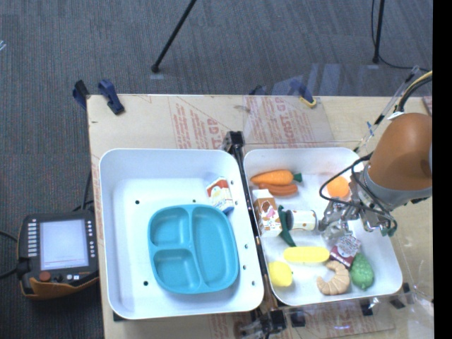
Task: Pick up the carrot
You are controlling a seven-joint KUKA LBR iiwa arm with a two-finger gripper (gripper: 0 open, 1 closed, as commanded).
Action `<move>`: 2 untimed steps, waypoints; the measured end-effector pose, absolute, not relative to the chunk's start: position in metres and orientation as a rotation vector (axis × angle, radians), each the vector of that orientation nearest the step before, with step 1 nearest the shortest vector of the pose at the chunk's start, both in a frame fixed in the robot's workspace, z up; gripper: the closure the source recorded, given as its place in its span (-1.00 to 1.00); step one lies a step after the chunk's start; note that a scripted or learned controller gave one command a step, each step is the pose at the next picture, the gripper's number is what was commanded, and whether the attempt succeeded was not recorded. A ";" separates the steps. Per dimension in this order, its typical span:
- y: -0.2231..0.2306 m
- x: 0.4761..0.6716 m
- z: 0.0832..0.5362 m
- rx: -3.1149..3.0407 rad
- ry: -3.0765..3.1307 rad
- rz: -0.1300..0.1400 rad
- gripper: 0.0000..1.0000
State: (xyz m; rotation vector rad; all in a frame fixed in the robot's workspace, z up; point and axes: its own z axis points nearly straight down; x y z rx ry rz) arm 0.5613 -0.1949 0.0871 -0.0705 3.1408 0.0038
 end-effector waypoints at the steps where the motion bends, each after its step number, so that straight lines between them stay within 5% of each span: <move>1: -0.195 0.562 0.087 -0.072 3.140 0.004 -1.00; 2: -0.211 0.647 0.090 0.111 3.133 0.002 -1.00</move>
